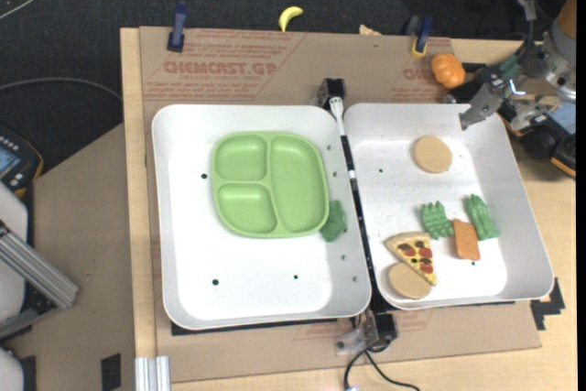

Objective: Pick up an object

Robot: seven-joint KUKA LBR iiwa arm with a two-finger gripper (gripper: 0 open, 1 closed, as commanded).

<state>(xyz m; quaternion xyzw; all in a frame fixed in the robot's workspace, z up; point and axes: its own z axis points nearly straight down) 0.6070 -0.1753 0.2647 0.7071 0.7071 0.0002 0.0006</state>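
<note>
Jaws first: from this slanted view I cannot tell if they are released or clenched, and I see nothing held between them. The gripper (pixel 478 110) hangs at the far right corner of the right bin (pixel 389 197), about over its rim.

For the pick I would choose the round tan biscuit (pixel 432 154). It lies flat in the far half of the right bin, close to the gripper and well apart from the other toys, so nothing beside it can be pushed by mistake. It is low and flat, so I judge the descent must go almost to the bin floor, centred over the disc, with the jaws wide enough to pass both sides of its edge.

The near half of that bin is more crowded. A pizza slice (pixel 412 250) touches a second tan disc (pixel 409 281) at the near edge. An orange piece (pixel 466 241) lies between two green toys (pixel 437 220), and I think a grasp there would likely catch a neighbour.

In the left bin (pixel 183 197) a green divided plate (pixel 271 183) lies in the middle, and a small green object (pixel 333 222) sits just beside its right near corner. Both are far from the arm, so I would leave them.
</note>
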